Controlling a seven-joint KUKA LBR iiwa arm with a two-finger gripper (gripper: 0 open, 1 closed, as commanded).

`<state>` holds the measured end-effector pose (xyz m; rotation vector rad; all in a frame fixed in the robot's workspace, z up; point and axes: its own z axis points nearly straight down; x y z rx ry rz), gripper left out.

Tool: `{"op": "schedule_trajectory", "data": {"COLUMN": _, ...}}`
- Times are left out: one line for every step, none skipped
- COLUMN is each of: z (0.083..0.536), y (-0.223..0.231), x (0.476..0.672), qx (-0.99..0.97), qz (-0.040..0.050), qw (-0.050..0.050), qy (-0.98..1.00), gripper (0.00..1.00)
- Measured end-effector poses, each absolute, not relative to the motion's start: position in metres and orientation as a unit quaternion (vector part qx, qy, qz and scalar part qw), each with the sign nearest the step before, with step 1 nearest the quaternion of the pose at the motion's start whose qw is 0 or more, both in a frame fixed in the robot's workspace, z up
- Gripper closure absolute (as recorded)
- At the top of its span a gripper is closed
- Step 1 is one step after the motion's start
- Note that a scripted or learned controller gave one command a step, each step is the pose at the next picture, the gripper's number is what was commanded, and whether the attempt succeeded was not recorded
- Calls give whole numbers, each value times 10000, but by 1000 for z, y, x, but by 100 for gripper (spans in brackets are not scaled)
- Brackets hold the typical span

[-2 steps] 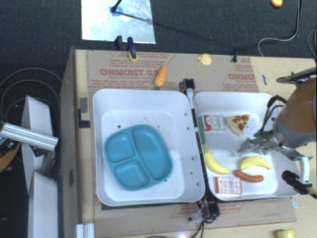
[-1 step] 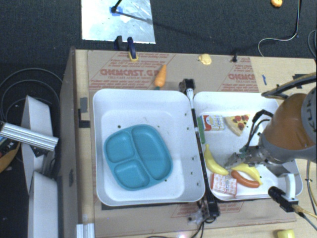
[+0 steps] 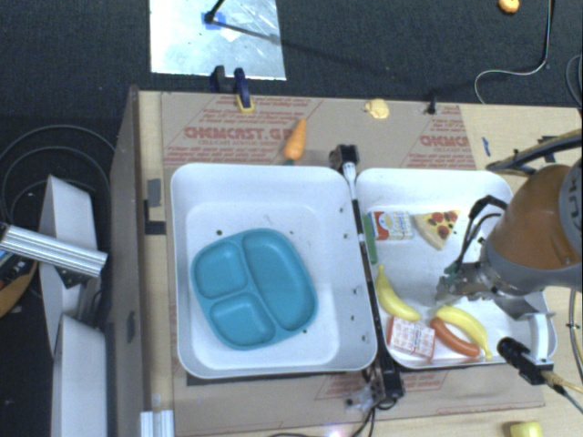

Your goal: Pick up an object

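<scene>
Two white bins sit side by side: the left bin (image 3: pixel 196 208) holds a blue divided plate (image 3: pixel 253 286), the right bin (image 3: pixel 401 185) toy food. The arm's gripper (image 3: pixel 453 285) hangs low at right-centre, beside two bananas (image 3: pixel 397 300), a hot dog (image 3: pixel 454 337) and a wrapped snack (image 3: pixel 411 339) near the front; its grip cannot be told.
</scene>
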<state>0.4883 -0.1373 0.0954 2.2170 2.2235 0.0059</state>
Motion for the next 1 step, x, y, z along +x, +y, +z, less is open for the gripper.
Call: {"op": "schedule_trajectory", "data": {"z": 84, "y": -121, "x": 516, "qx": 7049, "qz": 10, "qw": 10, "qy": 7093, "gripper": 100}}
